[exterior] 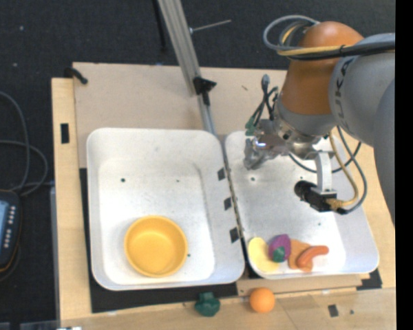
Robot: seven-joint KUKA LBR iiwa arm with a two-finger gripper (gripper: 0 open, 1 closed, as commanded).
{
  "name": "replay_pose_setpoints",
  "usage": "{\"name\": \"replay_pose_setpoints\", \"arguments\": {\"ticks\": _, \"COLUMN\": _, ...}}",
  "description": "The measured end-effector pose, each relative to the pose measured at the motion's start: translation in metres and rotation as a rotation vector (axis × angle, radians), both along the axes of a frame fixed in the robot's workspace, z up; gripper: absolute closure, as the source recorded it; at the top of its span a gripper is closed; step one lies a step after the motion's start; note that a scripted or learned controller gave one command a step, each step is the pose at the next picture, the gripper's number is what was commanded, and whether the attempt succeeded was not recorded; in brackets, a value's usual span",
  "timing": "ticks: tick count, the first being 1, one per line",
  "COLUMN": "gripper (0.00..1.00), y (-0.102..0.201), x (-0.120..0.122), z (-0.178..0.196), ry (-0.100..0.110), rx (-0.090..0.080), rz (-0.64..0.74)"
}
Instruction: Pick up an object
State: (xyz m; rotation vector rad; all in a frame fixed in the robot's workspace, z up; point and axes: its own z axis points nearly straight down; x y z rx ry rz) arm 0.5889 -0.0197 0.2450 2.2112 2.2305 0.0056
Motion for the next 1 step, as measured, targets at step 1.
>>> {"name": "replay_pose_setpoints", "arguments": {"ticks": 1, "gripper": 1.00, "y": 0.0582, "x": 0.0158, "z": -0.0082, "ry": 0.002, "rx": -0.001, "rz": -0.001}}
